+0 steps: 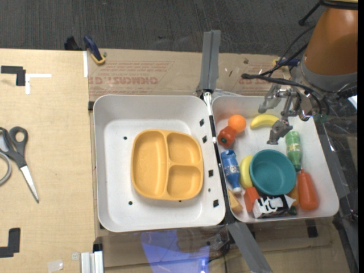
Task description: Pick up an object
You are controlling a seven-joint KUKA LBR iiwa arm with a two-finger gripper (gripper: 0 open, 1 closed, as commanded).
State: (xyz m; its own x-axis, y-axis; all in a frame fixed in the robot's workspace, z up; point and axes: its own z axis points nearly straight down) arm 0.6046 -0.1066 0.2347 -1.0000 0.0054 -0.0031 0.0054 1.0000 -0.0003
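Even, bright overhead light; the white left bin (108, 152) shows mild glare, with soft short shadows under the yellow tray (168, 165). Focus is fair though slightly grainy, and the dark floor (142, 10) at top stays dim

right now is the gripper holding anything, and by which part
Nothing is held. The gripper hangs over the right bin between the banana and the green bottle, with nothing between its jaws.
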